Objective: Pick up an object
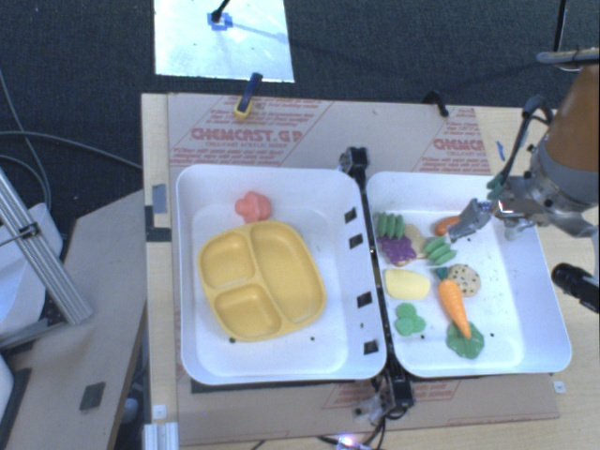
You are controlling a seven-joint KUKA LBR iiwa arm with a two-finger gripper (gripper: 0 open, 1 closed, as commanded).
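Camera view: the end effector is seen low in the right bin. It is positioned just beside an orange toy. Its state cannot be told.

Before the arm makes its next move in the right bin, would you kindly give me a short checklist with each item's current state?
1. Gripper is over the right bin, where the toys lie: ok.
2. Something is held between the fingers: cannot tell.
3. Fingers open enough for a grasp: cannot tell.
4. A target is near the fingertips; the small orange piece and the green pea pod lie beside them: ok.
5. Toys spaced for a clean single grasp; the carrot, cookie and pea pod crowd together: not ok.
6. Yellow tray sits in the left bin, away from the arm: ok.
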